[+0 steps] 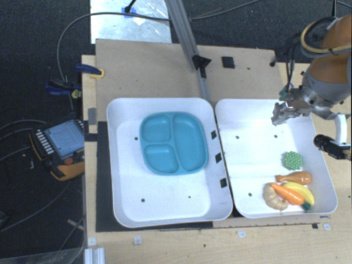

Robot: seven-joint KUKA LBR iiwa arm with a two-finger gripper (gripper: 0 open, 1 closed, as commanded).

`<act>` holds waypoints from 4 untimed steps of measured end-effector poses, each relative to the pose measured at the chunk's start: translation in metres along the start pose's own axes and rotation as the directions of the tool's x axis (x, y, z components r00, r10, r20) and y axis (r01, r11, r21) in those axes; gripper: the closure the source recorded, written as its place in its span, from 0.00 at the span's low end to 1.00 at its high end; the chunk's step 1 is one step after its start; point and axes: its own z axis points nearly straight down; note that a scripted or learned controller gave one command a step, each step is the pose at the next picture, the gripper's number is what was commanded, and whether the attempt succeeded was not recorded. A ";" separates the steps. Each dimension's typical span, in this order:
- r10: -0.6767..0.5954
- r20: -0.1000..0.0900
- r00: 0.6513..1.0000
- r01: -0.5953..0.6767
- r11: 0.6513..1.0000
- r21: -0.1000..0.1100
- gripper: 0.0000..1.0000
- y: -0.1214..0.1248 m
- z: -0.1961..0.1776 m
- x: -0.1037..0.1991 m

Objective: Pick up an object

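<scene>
The right bin (pixel 247 147) holds a cluster of toy food at its near right corner: a green bumpy ball (pixel 293 160), a brown drumstick (pixel 296 177), a yellow banana (pixel 301 192), an orange carrot (pixel 287 193) and a tan piece (pixel 273 199). My gripper (pixel 281 116) hangs over the far right part of that bin, well behind the toys, with nothing visibly between its fingers.
A blue divided plate (pixel 174 142) lies in the left bin (pixel 126 197). A grey pole (pixel 184 26) slants across the back of the bench. Clamps and a handheld device (pixel 60 144) lie off the bench to the left.
</scene>
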 end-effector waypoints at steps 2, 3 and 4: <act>-0.003 -0.002 1.000 0.003 1.000 0.004 1.00 0.004 -0.031 0.051; -0.003 -0.003 1.000 0.003 1.000 0.006 1.00 -0.018 -0.028 0.105; -0.003 -0.003 1.000 0.003 1.000 0.007 1.00 -0.032 -0.010 0.157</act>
